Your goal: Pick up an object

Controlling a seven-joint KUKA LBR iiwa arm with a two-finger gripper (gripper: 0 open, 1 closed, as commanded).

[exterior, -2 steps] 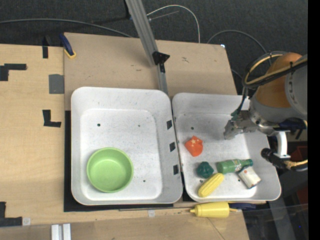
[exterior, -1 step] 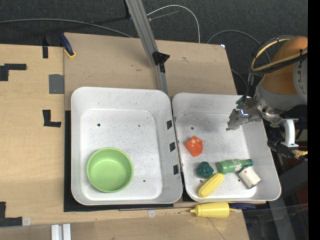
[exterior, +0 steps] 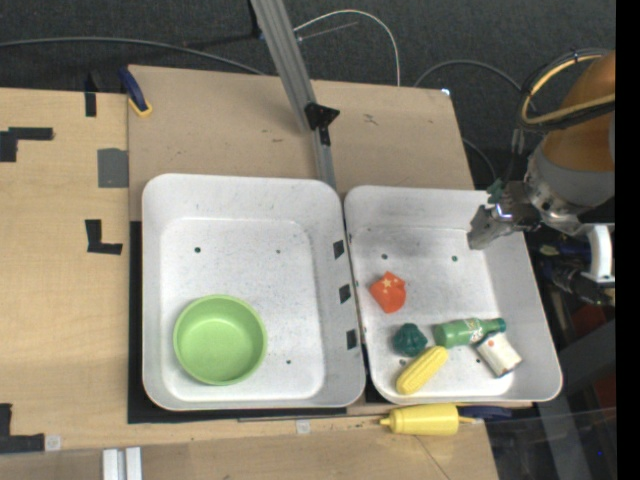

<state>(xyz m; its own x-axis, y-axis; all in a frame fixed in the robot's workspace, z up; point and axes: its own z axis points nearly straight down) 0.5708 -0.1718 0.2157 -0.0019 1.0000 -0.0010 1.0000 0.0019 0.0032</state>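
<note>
The right bin (exterior: 420, 218) holds a small red-orange object (exterior: 389, 291), a dark green lump (exterior: 408, 340), a yellow corn cob (exterior: 422, 368), a green bottle (exterior: 467, 332) and a white cylinder (exterior: 498, 353). My gripper (exterior: 487, 226) hangs over the bin's right rim at the upper right, well apart from all of them. Nothing shows between its fingers. The arm's orange band (exterior: 585, 98) rises behind it at the right edge.
The left bin (exterior: 240, 208) holds a light green bowl (exterior: 219, 339) in its near left corner. A yellow object (exterior: 430, 420) lies on the bench just in front of the right bin. A grey pole (exterior: 290, 58) slants over the bench behind the bins.
</note>
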